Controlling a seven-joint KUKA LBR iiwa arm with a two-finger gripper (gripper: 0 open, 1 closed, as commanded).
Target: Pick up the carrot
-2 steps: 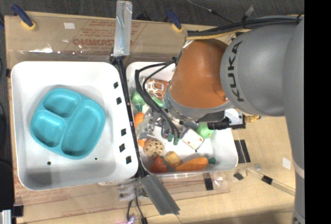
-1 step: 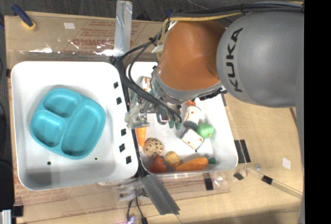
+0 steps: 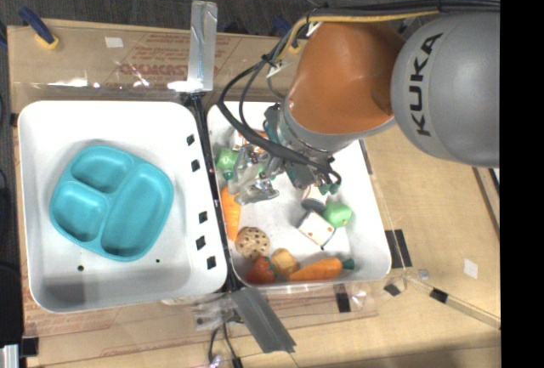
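Reaching in from the right with the arm [image 3: 399,77], grey and orange-banded, bulking over the far half of the right bin [image 3: 376,232]. Gripper [image 3: 256,178] low in that bin's left part, near the wall between the bins. Cannot tell how wide it stands: metal parts too cluttered and partly hidden under the wrist. Nothing seen held in it.

Just below the gripper and a little to its left, a carrot [image 3: 230,214], orange, lying lengthwise along the bin's left wall, close to the gripper's tip but, as far as can be told, apart from it. Along the near wall, a second orange piece [image 3: 320,270], long and carrot-like, lying flat, well apart from the gripper.

Between the two, a round cookie [image 3: 249,240], a red piece [image 3: 260,271] and a tan lump [image 3: 283,259], all crowded in the near left corner. Right of the gripper, a white block [image 3: 316,228] with a green piece [image 3: 339,214] just beside it. Another green piece [image 3: 227,160] near the far left corner, beside the gripper.

In the left bin [image 3: 27,188], a teal divided plate [image 3: 110,200], lying flat near the middle.
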